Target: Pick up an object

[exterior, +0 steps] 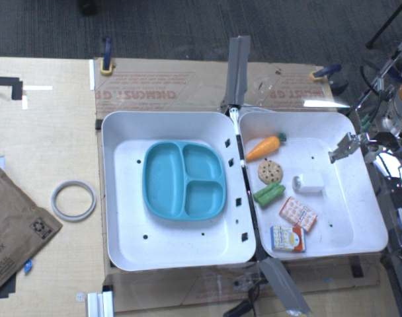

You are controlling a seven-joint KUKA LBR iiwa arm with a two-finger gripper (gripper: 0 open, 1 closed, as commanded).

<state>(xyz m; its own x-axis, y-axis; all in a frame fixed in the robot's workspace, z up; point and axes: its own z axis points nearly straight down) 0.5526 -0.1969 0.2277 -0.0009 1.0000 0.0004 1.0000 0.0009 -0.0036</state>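
The right bin (360, 236) holds several small items. An orange carrot (262, 148) lies at its upper left, with a round cookie (270, 172) just below it and a green pod-shaped piece (269, 194) under that. A small white block (309, 184) sits near the middle. Toward the front lie an orange checked packet (297, 214) and a small carton (287, 238). My gripper (342, 150) hangs over the bin's right side, apart from every item and to the upper right of the white block.
The left bin (121, 236) carries a teal divided plate (184, 180). A tape ring (73, 199) and a brown cardboard box (12, 233) lie on the bench to the left. A grey post (237, 71) stands behind the wall between the bins.
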